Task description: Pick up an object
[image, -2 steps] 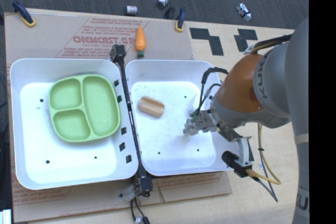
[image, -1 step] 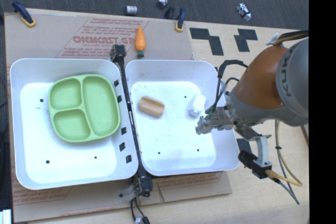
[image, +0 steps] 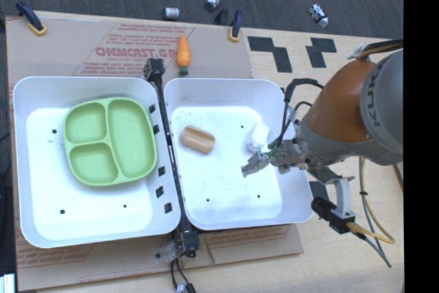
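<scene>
Nothing is lifted yet: the gripper (image: 255, 162) hovers low in the right bin (image: 226, 213), fingers' spread unclear, near a white object (image: 259, 134); the brown roll (image: 197, 139) lies untouched.

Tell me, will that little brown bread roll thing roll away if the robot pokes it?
Probably: the brown roll looks rounded and lies loose on the right bin's smooth floor. It seems light, so the gripper could easily nudge it.

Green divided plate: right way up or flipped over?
Right way up. The green divided plate lies flat in the left bin, its three hollow compartments facing upward.
</scene>
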`<action>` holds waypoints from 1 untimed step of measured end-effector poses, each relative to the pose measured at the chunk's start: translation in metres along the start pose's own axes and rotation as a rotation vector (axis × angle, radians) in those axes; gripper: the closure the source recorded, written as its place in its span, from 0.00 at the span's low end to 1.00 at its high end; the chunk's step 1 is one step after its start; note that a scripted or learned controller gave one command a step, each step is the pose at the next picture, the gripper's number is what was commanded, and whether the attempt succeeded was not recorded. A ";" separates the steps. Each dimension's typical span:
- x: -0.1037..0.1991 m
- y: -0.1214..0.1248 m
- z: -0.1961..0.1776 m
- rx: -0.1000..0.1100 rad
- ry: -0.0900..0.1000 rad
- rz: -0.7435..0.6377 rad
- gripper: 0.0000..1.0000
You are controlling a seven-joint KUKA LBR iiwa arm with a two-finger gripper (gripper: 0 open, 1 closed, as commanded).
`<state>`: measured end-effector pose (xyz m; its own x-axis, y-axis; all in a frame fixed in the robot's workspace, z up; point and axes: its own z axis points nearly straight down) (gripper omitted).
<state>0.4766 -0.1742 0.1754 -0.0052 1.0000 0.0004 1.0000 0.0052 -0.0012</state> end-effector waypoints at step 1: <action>-0.036 0.072 0.057 0.001 0.000 -0.001 0.00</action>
<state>0.5484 -0.2103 0.1186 -0.0062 1.0000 0.0007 1.0000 0.0062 -0.0027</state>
